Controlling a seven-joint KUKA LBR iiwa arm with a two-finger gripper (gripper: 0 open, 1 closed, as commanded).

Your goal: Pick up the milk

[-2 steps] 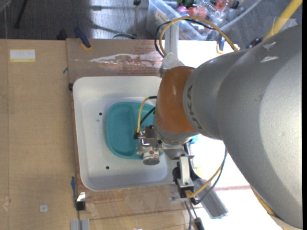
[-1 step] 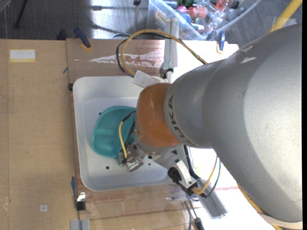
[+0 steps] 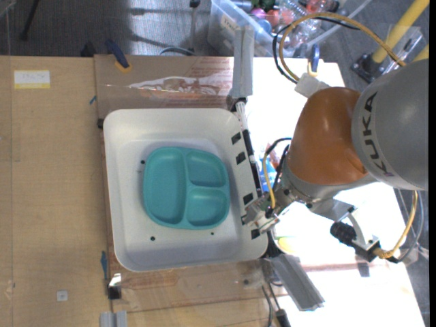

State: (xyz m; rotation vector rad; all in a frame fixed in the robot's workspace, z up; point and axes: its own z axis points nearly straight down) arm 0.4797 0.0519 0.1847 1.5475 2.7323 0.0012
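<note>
My arm (image 3: 354, 131) reaches in from the right and hangs over the right bin (image 3: 300, 114), which is washed out by bright light. Its orange band (image 3: 327, 138) and wrist (image 3: 289, 193) cover most of that bin and hide the gripper beneath them. A small blue and red patch (image 3: 272, 163) peeks out at the wrist's left edge, close to the wall between the bins. I cannot tell whether it is the milk. A yellow-green bit (image 3: 285, 242) shows at the bin's near edge under the wrist.
The left bin (image 3: 126, 203) holds a teal divided plate (image 3: 185, 187). A clear tub of mixed items (image 3: 286, 2) stands beyond the bench at the top. Cables (image 3: 310, 29) loop above the arm. Bare wooden benchtop (image 3: 48, 182) lies to the left.
</note>
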